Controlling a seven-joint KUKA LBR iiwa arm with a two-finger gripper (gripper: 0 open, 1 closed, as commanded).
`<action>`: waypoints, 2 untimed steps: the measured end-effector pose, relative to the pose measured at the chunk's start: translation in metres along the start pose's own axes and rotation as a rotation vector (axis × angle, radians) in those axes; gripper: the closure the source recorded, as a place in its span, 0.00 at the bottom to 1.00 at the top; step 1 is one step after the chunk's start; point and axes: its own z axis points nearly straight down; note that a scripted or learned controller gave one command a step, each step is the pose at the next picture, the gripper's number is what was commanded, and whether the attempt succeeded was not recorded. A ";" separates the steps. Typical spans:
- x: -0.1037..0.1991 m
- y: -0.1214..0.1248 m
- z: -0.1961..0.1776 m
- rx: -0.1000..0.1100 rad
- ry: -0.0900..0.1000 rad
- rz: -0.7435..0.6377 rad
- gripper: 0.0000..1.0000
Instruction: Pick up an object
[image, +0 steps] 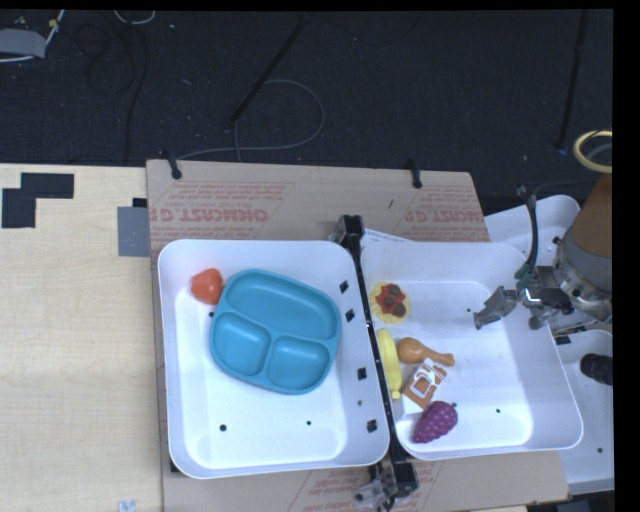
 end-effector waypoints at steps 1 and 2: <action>0.003 0.004 0.045 0.000 0.000 0.001 0.00; -0.002 0.010 0.101 0.001 0.000 0.002 0.00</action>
